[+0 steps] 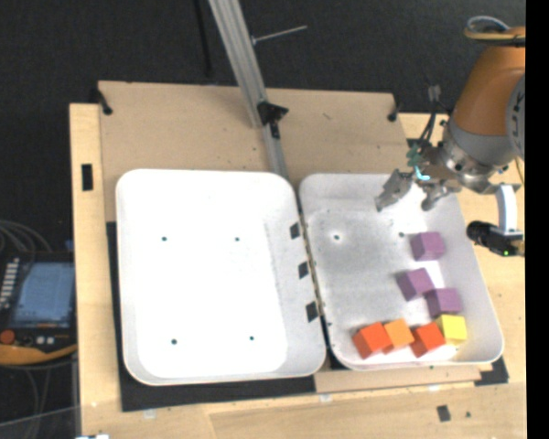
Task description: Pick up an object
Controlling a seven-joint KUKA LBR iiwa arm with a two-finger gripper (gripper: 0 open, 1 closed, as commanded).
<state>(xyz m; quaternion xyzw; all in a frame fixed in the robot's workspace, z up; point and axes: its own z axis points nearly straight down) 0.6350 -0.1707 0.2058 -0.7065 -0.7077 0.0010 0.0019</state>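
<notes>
The right bin (348, 273) holds several small blocks. Three purple blocks run down its right side: one (428, 245), one (415, 283), one (444, 301). Along the near edge lie a red-orange block (373, 338), an orange block (399, 333), a red block (428, 337) and a yellow block (453, 326). My gripper (410, 192) hangs over the bin's far right corner, open, its two grey fingers spread with nothing between them. It stands above and apart from the nearest purple block.
The left bin (210, 273) lies beside the right one. A slanted metal pole (242, 58) rises behind the bins. A tablet-like device (37, 295) with cables sits off the bench at the left. The arm (489, 99) enters from the right.
</notes>
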